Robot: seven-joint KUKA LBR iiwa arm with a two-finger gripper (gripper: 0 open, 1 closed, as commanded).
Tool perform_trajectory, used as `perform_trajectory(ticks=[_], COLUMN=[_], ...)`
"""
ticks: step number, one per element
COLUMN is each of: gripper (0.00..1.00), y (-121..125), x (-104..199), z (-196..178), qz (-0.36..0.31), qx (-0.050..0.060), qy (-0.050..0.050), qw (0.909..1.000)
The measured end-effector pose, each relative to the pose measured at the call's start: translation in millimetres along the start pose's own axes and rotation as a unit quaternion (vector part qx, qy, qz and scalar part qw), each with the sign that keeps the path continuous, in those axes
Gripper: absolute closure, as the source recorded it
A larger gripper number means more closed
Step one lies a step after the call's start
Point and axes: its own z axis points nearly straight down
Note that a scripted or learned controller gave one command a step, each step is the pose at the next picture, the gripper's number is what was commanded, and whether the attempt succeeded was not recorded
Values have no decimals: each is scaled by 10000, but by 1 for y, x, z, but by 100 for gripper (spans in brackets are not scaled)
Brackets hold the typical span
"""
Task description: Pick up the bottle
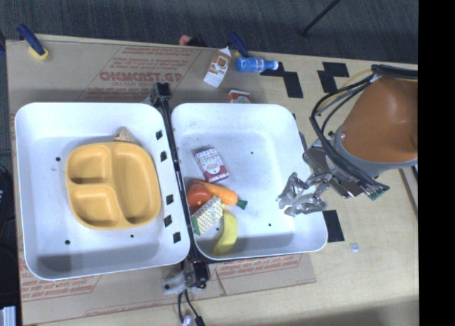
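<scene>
Over the near-right corner of the right bin (264, 138), inside its right wall: gripper (301, 197), carried by the grey arm (380, 126) with its orange band, reaching in from beyond that bin's right side. Jaws too small and glinting to judge; released or clenched, cannot tell.

Outside the right bin, just beyond its far rim on the desk (370, 275): blue bottle (252, 65), lying on its side, cap end pointing away from the left bin. Well apart from the gripper, with the whole depth of the right bin between them. Just left of the bottle, also past the far rim: small white and orange carton (217, 69), tilted. Closer to the rim, nearly touching it: another small packet (239, 95).

Inside the right bin, all toward its left wall: red box (211, 163) near the middle of that side; below it an orange carrot (215, 193) lying crosswise; next to the carrot a patterned wrapper (207, 214); near the front rim a yellow banana (227, 233), touching the wrapper.

Touching the right bin along its left wall: left bin (43, 140), holding a yellow divided tray (112, 184) lying flat. Under both bins: printed cardboard sheet (142, 72).
</scene>
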Motion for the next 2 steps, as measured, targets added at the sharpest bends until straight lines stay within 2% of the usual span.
perform_trajectory(ticks=[1, 2], gripper=[100, 100], y=[0, 5], x=[0, 7], z=[2, 6], qz=[-2195, -4009], qx=[-4, -6], qy=[0, -1], qw=[9756, 9161])
